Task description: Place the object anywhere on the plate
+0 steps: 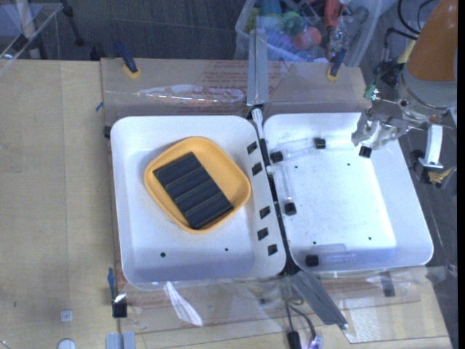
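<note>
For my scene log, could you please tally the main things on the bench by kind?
White bins: 2, left and right
Yellow plates: 1, in the left bin
Dark ridged blocks: 1, lying on the plate
Total: 4

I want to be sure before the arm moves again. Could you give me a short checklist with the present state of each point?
1. Object on the plate: ok, the dark ribbed block lies on the yellow plate.
2. Object fully inside the plate rim: ok.
3. Plate inside the left bin: ok.
4. Tool away from the plate: ok, it is over the right bin, near its far right corner.
5. Tool fingers open or shut: cannot tell.
</note>
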`<state>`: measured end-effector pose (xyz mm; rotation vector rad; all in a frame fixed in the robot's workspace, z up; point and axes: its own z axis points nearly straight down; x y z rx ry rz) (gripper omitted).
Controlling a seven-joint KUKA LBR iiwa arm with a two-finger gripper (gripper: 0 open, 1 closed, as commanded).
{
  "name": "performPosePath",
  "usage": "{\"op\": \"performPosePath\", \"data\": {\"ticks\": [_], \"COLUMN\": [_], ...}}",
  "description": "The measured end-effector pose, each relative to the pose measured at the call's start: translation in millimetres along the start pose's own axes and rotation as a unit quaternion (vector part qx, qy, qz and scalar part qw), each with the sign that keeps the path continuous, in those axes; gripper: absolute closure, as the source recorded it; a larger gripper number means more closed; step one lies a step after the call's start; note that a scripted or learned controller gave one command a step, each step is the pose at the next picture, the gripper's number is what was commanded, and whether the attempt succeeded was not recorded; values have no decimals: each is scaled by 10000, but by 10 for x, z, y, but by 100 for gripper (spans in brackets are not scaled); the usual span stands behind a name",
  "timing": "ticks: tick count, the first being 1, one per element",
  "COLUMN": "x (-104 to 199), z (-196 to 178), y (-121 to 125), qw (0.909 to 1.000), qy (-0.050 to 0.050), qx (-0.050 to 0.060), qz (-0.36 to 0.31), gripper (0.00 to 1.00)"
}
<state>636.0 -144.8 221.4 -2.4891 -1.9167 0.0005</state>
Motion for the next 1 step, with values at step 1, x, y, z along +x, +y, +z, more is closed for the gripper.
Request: {"op": "performPosePath", "data": {"ticks": [1], "x": [0], "z": [-2], "y": [1], "qw": [10000], "qy": [0], "qx": [-2], "qz": [0], "gripper": [0]}}
